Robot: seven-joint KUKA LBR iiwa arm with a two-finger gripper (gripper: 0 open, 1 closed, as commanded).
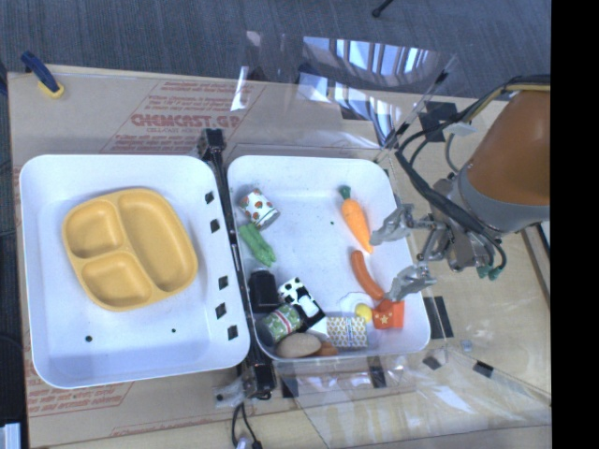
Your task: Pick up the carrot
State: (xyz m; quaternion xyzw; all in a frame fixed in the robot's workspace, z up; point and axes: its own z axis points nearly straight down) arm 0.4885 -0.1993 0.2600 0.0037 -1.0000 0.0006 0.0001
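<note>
The carrot lies in the right bin, near its right wall, with the green top pointing away toward the far edge. The tool hovers just beside it at the bin's right rim, its two fingers spread wide and holding nothing. I judge this opening is kept so the fingers can pass on both sides of the carrot, apart from the sausage lying close below it.

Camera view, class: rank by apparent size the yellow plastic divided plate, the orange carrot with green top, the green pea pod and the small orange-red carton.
1. Yellow divided plate, largest by far.
2. Orange carrot.
3. Green pea pod, near the carrot's size, unsure.
4. Orange-red carton, smallest.
</note>
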